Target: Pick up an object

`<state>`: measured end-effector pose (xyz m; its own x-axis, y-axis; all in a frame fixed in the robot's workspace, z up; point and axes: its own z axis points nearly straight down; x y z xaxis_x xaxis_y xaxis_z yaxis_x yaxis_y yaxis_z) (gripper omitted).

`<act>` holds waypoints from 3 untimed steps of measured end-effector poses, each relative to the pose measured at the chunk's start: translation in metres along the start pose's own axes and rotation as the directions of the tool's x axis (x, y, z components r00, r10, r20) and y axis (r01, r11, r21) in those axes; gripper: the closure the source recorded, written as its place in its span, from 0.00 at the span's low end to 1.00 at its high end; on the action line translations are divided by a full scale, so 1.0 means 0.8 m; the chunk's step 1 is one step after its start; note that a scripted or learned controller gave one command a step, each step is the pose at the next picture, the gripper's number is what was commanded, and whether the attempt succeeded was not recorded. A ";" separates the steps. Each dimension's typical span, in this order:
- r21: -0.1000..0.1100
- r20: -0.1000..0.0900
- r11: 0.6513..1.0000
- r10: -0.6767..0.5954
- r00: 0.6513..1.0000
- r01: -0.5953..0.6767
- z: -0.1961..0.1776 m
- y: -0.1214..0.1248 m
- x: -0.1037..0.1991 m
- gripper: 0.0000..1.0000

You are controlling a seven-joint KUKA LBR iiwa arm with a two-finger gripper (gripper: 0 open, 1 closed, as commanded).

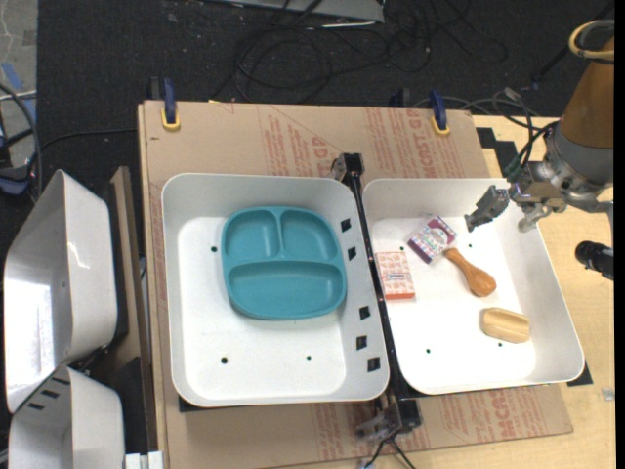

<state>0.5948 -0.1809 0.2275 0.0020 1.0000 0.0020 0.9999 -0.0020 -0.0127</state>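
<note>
Left white bin (195, 360) with a teal divided plate (284, 263), right white bin (547, 360) with wooden spoon (471, 272) in its middle, purple packet (431, 239), pink-and-white card (395, 275), tan block (505, 324), gripper (508, 209) open with nothing in it above the spoon

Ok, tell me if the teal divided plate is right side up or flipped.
Right side up: the teal divided plate shows its three compartments facing up in the left bin.

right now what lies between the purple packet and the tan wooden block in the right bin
In the camera view, a wooden spoon lies between the purple packet and the tan wooden block.
</note>
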 end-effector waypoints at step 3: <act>-0.012 0.003 1.000 -0.005 1.000 0.005 0.122 0.020 -0.002 0.00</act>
<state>0.6098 -0.1827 0.1297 -0.0025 1.0000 -0.0005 1.0000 0.0025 -0.0009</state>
